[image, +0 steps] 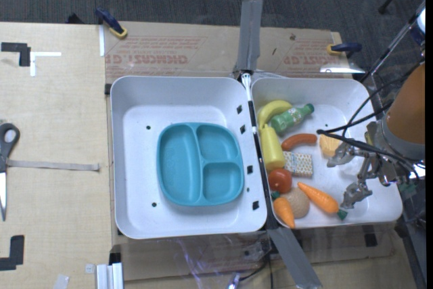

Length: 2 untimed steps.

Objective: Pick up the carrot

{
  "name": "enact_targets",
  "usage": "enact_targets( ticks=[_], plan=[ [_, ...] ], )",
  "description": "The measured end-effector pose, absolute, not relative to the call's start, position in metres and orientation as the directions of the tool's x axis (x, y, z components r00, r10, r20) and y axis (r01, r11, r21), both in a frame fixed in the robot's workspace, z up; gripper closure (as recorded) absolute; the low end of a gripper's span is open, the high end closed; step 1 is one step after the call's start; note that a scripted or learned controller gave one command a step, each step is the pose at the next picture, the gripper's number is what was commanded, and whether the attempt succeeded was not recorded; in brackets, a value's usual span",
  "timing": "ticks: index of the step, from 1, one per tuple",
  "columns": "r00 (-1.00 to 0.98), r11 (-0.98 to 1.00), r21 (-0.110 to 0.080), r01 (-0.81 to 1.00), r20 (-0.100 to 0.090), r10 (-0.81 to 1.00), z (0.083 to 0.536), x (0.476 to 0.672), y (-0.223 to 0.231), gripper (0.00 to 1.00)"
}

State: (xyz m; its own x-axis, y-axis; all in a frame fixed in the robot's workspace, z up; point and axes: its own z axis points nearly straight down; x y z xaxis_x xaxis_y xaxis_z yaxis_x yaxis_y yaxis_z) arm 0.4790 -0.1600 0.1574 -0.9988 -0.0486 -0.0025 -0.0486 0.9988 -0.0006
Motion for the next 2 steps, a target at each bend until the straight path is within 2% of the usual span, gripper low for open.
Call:
enact_targets(
  ticks=[1, 2],
  plan=[
    [-0.999, 0.999, -0.003, 0.040, -0.013, 0.040, 0.098, 0.488, -0.127, 0.00],
    [-0.999, 0.999, -0.004, 0.035, -0.022, 0.035, 0.108, 0.491, -0.126, 1.00]
  ],
)
